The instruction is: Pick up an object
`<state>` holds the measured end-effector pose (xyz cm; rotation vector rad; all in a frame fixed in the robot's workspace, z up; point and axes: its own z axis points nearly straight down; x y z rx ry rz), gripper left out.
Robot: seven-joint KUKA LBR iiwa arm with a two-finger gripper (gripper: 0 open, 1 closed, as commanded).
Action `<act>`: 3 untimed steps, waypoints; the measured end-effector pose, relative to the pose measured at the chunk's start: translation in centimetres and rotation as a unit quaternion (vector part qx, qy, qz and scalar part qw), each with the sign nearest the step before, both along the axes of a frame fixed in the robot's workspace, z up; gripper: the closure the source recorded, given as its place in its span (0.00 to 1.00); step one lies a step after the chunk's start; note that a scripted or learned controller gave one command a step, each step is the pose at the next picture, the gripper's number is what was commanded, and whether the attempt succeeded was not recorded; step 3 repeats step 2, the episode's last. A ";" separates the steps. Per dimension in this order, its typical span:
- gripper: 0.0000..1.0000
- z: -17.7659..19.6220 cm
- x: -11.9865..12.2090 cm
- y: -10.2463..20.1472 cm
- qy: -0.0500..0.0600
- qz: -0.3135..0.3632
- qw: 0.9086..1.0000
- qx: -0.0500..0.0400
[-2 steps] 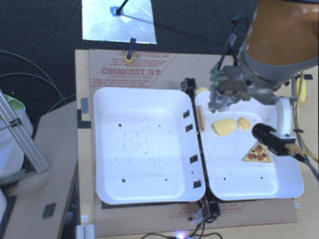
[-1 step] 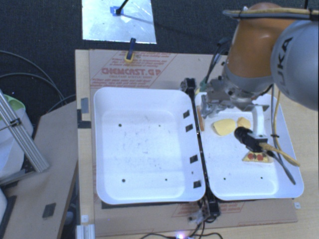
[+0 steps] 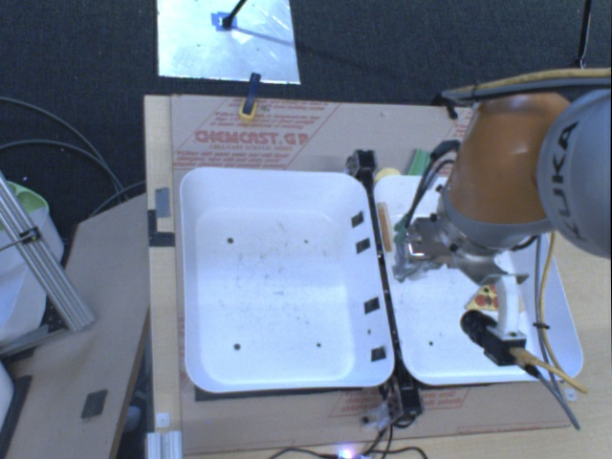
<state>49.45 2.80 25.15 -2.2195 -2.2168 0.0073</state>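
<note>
The tool (image 3: 411,256) sits low by the right bin's (image 3: 430,366) left wall, grip state unclear, wooden stick (image 3: 383,228) just left, lying lengthwise along that wall.

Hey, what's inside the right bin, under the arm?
In the right bin, beside the arm, a wooden stick lies along the left wall, with yellow and green pieces at the far edge. The arm covers most of the rest.
</note>
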 end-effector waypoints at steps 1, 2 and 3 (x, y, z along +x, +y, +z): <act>1.00 -1.7 -0.8 4.5 -0.003 0.004 1.000 0.001; 1.00 -6.4 0.7 9.4 -0.002 0.004 1.000 0.001; 1.00 -6.4 0.7 9.4 -0.002 0.004 1.000 0.001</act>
